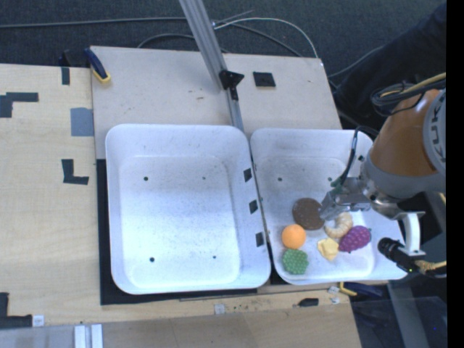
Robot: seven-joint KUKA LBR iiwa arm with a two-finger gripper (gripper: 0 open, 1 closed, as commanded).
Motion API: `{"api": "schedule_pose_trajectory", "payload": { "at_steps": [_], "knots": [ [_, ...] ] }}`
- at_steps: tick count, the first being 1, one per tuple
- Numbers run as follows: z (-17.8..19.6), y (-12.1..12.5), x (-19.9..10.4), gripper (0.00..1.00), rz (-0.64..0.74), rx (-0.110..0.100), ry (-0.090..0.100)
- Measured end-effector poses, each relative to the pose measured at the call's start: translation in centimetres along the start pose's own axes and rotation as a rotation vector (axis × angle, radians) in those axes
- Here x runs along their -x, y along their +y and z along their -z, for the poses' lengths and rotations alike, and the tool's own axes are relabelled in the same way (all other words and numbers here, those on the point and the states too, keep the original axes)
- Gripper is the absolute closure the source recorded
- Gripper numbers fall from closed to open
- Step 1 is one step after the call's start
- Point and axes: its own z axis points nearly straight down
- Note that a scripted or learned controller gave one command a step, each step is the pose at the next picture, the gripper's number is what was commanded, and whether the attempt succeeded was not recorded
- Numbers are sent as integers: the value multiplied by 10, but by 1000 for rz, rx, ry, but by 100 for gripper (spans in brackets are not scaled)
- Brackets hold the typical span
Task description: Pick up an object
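In the right bin [290, 151], nearest the camera at about six o'clock, sit a green ball [295, 261], an orange ball [293, 235], a yellow piece [328, 249] and a purple grape cluster [354, 238]. Beyond them the gripper [335, 210] hangs over a tan ring [338, 226], beside a brown disc [307, 213]; its grasp cannot be told.

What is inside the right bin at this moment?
The right bin holds a brown disc, orange ball, green ball, yellow piece, purple grapes and a pale ring. The gripper covers part of the ring.
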Motion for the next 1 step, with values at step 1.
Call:
{"api": "schedule_pose_trajectory", "payload": {
  "at_steps": [1],
  "knots": [
    [0, 0, 0, 0, 0, -1, 0]
  ]
}}
